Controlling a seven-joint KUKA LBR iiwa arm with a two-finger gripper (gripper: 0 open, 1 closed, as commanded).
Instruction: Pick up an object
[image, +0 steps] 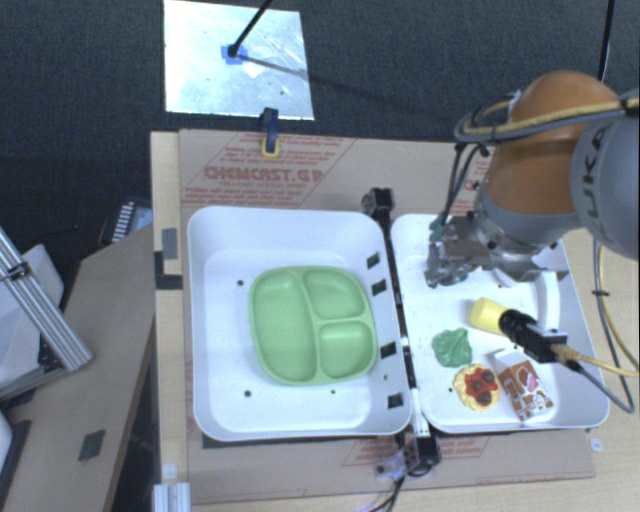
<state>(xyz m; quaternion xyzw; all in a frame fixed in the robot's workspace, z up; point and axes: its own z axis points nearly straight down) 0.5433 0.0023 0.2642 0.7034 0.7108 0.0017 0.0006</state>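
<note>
The gripper hangs near the far left corner of the right bin. The green toy lies just below it, toward the bin's front edge. I cannot tell if the gripper is open.

Two bins side by side on board: left bin, right bin. Plate sits mid left bin. Right bin, front half: leaf leftmost, lump just behind-right of it, pizza just in front, packet just right of pizza. Gripper over right bin's back-left part
</note>
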